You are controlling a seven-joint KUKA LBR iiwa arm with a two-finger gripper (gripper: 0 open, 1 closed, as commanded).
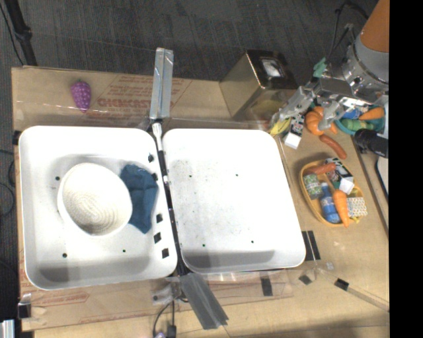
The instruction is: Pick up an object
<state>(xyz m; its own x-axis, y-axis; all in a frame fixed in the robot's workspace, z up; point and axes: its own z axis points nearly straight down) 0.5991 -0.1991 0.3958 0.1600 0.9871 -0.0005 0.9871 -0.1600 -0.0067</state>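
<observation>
In the left bin [39,264] lie a white, round, ribbed cap-like object [94,198] and a crumpled blue cloth [141,195] that touches its right side. My gripper [310,116] hangs at the upper right, outside both bins and above a heap of toys on the bench. It stands open, with nothing seen held between its fingers [297,103]. The arm's orange band [378,20] is at the top right corner. The gripper is far from both objects in the left bin.
The right bin [277,198] shows a bare speckled floor. Beside it on the bench stand a yellow bowl of small toys [330,191], loose toys [334,142] under the gripper and a brown box [258,82]. A purple toy [81,94] lies beyond the left bin.
</observation>
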